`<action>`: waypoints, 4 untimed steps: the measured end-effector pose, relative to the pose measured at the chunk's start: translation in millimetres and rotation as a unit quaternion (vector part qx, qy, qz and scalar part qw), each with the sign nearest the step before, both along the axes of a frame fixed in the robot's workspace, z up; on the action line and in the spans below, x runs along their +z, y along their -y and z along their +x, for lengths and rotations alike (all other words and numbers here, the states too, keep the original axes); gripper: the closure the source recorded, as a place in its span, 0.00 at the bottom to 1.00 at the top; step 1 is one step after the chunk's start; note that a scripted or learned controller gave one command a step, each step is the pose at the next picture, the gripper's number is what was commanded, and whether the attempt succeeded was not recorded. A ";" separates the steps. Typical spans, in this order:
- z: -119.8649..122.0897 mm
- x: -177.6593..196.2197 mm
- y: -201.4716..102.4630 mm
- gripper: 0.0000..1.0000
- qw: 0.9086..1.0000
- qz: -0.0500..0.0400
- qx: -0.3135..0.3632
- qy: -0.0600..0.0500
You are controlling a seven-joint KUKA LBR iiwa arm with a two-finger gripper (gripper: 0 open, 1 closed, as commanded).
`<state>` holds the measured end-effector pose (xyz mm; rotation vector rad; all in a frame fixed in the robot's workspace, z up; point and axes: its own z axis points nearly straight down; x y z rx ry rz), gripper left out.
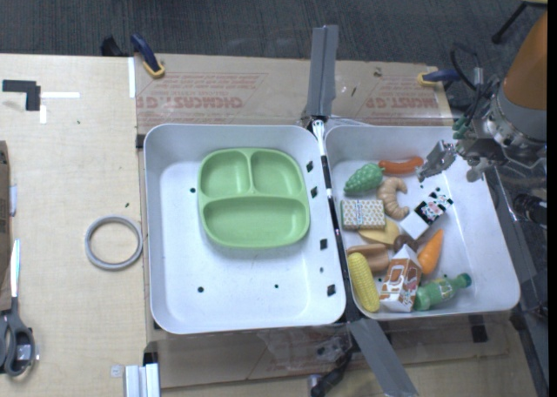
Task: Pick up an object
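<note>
My hand [456, 160] hangs over the right bin's [487, 238] far side, holding nothing.

Whether it is wide or narrow I cannot tell. Just left of it lies a red sausage [400, 164], below it a black-and-white carton [432, 209], an orange carrot [431, 251] and a green bottle [442, 291]; the green divided plate [254, 198] sits well left.

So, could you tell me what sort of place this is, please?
Probably a robotics lab bench for picking trials: two white bins, toy food like a corn cob beside a green divided plate, and clamped cardboard beneath.
</note>
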<state>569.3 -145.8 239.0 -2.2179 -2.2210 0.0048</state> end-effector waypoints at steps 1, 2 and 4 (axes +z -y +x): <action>-28.6 -115.1 45.8 0.00 0.999 0.000 -0.036 0.000; -86.3 -148.3 54.5 0.00 1.000 0.000 -0.019 0.001; 33.7 -146.8 40.8 0.00 0.996 0.000 0.088 0.003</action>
